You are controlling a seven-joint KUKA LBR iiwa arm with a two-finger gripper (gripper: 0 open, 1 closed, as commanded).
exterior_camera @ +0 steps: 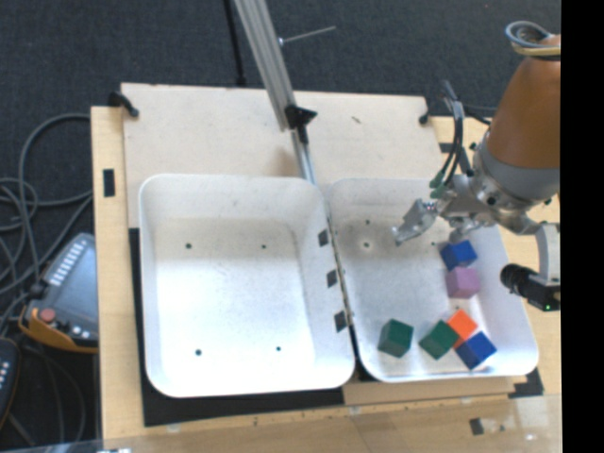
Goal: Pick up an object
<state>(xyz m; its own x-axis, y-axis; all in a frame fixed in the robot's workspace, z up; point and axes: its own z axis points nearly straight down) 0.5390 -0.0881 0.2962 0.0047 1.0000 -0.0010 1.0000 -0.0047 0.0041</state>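
Note:
My gripper [415, 223] hangs over the right bin [377, 206], above its bare upper middle floor, with nothing seen in it. Just to its right and slightly lower lies a blue block [459, 254], with a purple block [461, 281] right below that. Along the bin's near edge sit a dark green block [396, 337], a green block [438, 340], an orange block [461, 323] and a second blue block [477, 349], the last three bunched together.
The left bin [236, 281] lies beside the right one, their rims meeting at the middle. A slanted aluminium rail [269, 55] runs from the top down to the bins' shared back corner. Cables and a hand-held control unit [61, 291] lie off the bench's left.

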